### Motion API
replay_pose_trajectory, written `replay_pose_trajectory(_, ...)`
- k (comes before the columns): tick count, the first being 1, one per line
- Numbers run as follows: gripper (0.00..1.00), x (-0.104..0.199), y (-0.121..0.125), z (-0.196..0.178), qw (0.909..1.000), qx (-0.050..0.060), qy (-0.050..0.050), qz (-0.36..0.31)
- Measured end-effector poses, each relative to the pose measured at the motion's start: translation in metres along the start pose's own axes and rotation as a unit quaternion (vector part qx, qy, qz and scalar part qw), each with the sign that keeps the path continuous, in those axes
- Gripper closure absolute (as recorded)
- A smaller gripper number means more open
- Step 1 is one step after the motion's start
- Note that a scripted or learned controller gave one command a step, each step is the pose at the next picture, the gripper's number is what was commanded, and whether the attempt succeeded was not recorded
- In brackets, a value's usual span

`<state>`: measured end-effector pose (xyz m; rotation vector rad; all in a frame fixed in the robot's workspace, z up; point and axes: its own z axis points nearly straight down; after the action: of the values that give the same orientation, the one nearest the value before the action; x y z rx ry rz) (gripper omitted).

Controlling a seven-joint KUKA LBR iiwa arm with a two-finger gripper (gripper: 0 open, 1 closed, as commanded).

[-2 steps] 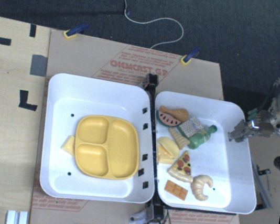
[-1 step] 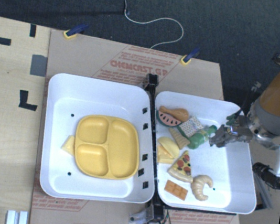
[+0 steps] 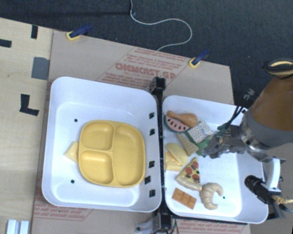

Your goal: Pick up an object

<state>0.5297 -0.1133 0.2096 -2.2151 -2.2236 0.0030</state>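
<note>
Two white bins are sitting side by side on the bench. In the left bin (image 3: 58, 127) you are seeing a yellow tray (image 3: 112, 153) with three compartments lying flat near the middle, and a pale yellow wedge (image 3: 71, 151) poking out from under its left edge.

The right bin (image 3: 236, 178) is holding the toy food. A drumstick (image 3: 182, 117) is lying at the upper left, with a watermelon slice (image 3: 177, 125) just below it. A green and white block (image 3: 198, 132) is resting beside them. Cheese pieces (image 3: 173, 154) are lying against the bin's left wall. A pizza slice (image 3: 190, 174) is sitting near the middle, a croissant (image 3: 211, 195) to its lower right, and a brown cracker (image 3: 184, 198) near the bottom edge.

The arm (image 3: 280, 116) is reaching in from the right. Its gripper (image 3: 212, 147) is hanging low over the upper middle of the right bin, just right of the block; whether it is touching anything you cannot tell. Its hold is likewise unreadable here: you cannot tell whether it is released or clenched, and no object is visibly grasped.
</note>
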Motion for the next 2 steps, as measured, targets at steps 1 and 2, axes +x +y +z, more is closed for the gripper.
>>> replay_pose_trajectory(1, 1.0, 0.0461, -0.0202, -0.0226, 1.0, 0.0, 0.001, -0.001)
replay_pose_trajectory(2, 1.0, 0.0521, -0.0232, -0.0239, 1.0, 0.0, 0.0, 0.001)
